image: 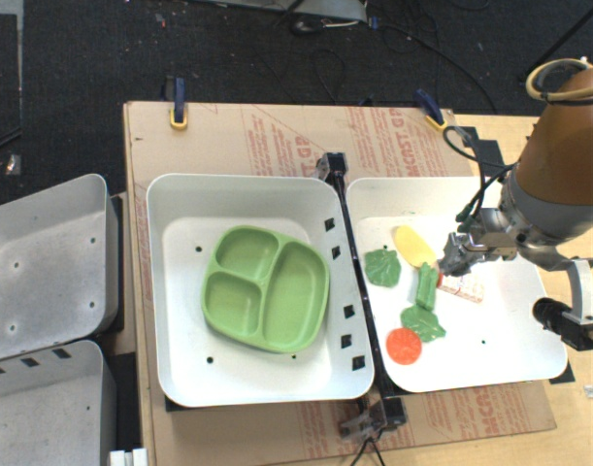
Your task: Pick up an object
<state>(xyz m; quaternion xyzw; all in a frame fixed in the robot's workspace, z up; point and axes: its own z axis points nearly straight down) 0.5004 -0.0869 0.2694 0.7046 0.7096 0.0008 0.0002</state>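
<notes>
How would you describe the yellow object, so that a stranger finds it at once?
Look in the right bin, where several small toys lie near its left wall. The yellow object is the uppermost one, just left of the gripper. It alone is yellow; its neighbours are green or orange-red.

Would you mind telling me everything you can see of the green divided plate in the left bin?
The green divided plate is a light green, rounded-rectangle tray that looks like moulded plastic. Raised ridges split it into three compartments: two smaller ones on the left side of the view and one long one on the right. It lies flat and right way up, turned at a slight angle, near the middle of the left white bin. It rests on the bin floor.
</notes>
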